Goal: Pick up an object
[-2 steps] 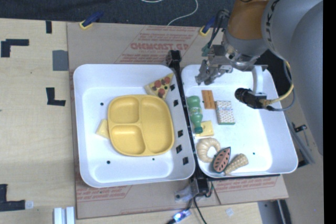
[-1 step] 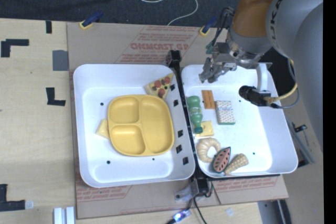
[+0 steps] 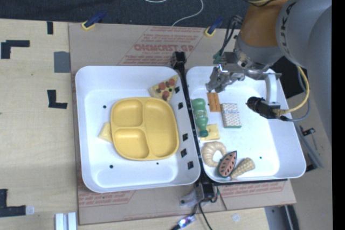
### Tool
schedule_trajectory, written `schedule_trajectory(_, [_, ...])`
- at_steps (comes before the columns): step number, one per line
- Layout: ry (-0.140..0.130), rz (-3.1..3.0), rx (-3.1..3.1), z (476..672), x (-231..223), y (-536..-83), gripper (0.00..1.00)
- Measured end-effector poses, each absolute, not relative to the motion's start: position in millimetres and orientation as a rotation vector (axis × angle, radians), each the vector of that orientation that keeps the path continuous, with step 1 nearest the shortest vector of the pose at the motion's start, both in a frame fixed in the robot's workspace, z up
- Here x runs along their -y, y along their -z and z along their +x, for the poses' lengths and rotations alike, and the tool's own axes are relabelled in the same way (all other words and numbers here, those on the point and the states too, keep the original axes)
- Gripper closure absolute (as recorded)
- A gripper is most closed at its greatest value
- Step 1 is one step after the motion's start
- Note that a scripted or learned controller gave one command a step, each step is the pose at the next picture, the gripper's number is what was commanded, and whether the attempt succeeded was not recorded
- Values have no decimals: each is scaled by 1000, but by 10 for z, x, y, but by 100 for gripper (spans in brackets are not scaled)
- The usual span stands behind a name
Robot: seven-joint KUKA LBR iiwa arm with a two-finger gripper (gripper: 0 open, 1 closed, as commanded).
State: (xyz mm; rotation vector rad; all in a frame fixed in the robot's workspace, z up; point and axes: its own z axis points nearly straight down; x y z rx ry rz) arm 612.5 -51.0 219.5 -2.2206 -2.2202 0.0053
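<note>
Across the worktop two white bins sit side by side, rims touching along the middle, which keeps every item within the arm's reach. At three o'clock the grey arm comes in with its orange band, and its end effector hangs over the right bin at about twelve o'clock of that bin's floor. Whether it is open or closed cannot be told at this angle, and nothing shows in its grip. The left bin holds a yellow divided plate near its centre, with a pizza slice at the plate's one o'clock.

The likeliest target seems the small orange block, lying flat just at six o'clock of the end effector, its long axis running twelve to six. Beside it at nine o'clock a green bottle lies on its side, cap toward six. A patterned card rests at three o'clock of the block. Toward six o'clock of the bin cluster a pale ring and a cone, which points toward four o'clock.
</note>
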Motion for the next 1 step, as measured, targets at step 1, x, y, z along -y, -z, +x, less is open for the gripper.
schedule_trajectory(1, [-3, -2219, 2223, 6264, 475, -2144, 100])
